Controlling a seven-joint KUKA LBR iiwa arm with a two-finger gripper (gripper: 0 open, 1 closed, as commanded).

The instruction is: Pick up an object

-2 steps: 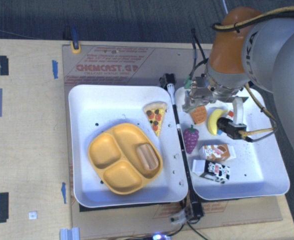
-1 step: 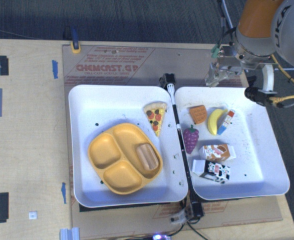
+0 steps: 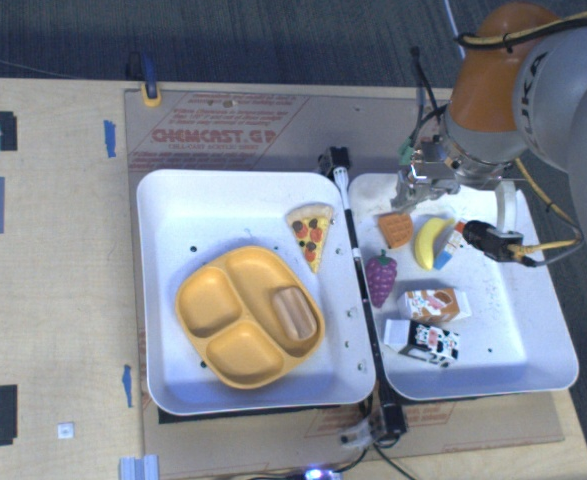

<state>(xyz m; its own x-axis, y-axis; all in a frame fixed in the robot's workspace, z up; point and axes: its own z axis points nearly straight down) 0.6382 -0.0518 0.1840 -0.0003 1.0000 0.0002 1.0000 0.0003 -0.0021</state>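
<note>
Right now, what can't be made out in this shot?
- Gripper: finger state unreadable in the camera view, blurred against wrist hardware and cables.
- Small cartons: print too small to read.
- Arm: cut off by the right edge.
- Right bin: far rim hidden by the arm.

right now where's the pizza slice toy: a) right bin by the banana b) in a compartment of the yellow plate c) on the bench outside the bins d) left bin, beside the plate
d: the pizza slice lies on the left bin floor, at the upper right of the yellow plate.
</note>
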